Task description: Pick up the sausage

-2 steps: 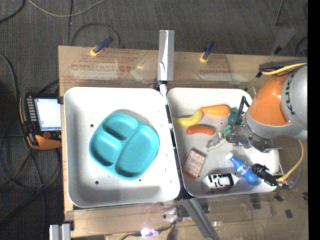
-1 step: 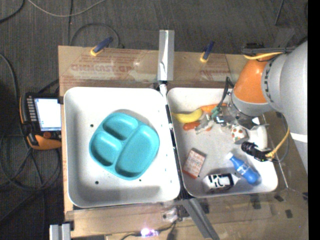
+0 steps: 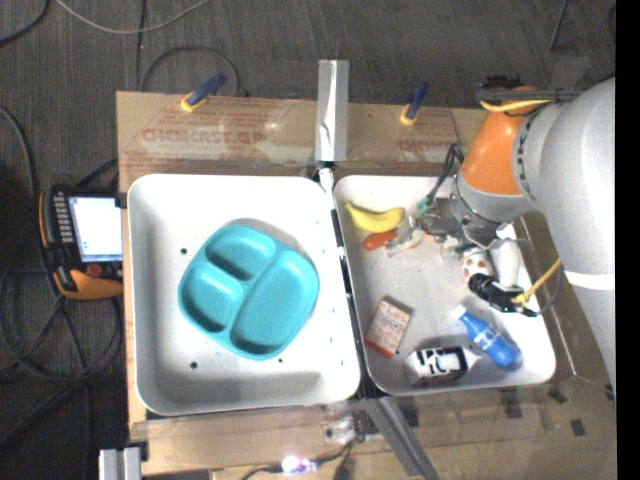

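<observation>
From the overhead camera I see the grey two-finger gripper point(image 3: 408, 236) low in the right white bin point(image 3: 440, 313), beside the yellow banana point(image 3: 374, 217). Its tips touch the small orange-red sausage point(image 3: 379, 240); I can't tell the jaws' state.

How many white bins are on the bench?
2. The left bin holds a blue divided plate. The right bin holds a banana, a small box, a blue bottle and other small things, with the gripper over it.
</observation>
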Robot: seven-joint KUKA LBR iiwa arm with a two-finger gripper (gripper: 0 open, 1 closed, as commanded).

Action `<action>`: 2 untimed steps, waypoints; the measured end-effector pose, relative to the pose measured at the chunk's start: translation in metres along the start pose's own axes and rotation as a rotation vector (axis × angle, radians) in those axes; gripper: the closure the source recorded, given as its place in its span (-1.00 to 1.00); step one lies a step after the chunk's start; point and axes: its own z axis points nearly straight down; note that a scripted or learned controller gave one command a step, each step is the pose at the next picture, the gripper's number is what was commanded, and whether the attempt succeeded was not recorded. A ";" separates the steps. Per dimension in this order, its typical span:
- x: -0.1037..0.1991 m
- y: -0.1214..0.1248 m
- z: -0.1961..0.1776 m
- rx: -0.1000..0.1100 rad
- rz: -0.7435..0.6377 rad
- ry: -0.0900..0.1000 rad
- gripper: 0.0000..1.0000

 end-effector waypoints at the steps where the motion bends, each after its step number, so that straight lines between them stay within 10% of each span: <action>1: 0.032 0.038 0.001 0.011 0.103 -0.004 -1.00; 2: 0.032 0.039 -0.009 0.012 0.101 -0.009 1.00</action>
